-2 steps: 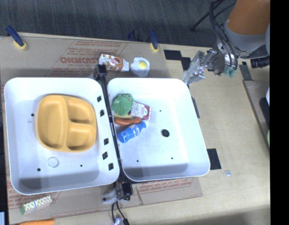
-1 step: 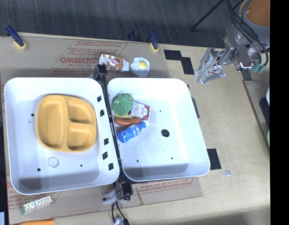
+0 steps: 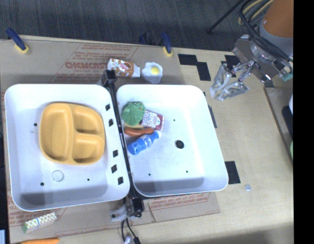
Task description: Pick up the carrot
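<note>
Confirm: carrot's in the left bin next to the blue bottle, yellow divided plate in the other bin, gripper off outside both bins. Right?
Not quite. The camera view shows the carrot in the right bin, beside the blue bottle, and the yellow divided plate is in the left bin. The rest holds: the gripper is outside both bins, over the bench beyond the right bin's far corner.

Slender orange carrot (image 3: 138,131): lies flat, roughly horizontal in the frame, just left of frame centre. Rests on the floor of the right-hand shallow white bin (image 3: 197,151), near that bin's left wall. Partly overlapped by neighbouring items above and below; only a middle strip visible. Ends not discernible.
</note>
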